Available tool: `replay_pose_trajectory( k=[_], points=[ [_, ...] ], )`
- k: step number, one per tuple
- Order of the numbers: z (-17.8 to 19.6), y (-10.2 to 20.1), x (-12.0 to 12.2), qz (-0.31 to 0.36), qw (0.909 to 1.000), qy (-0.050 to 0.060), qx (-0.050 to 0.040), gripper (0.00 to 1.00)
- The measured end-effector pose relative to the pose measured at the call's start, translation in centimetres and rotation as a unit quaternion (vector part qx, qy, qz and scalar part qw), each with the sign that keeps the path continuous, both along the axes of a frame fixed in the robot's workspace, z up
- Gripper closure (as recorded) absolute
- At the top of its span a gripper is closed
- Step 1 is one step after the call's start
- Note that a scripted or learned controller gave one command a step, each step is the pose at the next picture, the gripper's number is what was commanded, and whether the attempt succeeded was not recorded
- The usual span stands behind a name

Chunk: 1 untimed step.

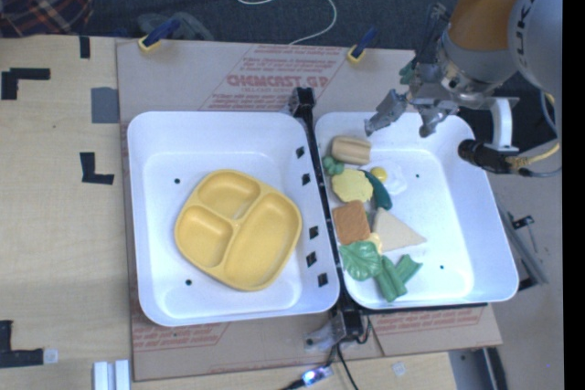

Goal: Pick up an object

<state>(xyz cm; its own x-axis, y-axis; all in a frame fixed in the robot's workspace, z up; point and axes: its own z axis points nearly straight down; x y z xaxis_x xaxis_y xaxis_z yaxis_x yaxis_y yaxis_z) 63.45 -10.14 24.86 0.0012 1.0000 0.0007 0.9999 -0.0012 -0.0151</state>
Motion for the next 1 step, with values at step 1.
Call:
replay_pose_trajectory(
  k=[1],
  points=[
    [0.88, 0.02, 0.19, 0.001, 1.0000, -0.007, -0.0007, 0.00]
  ],
)
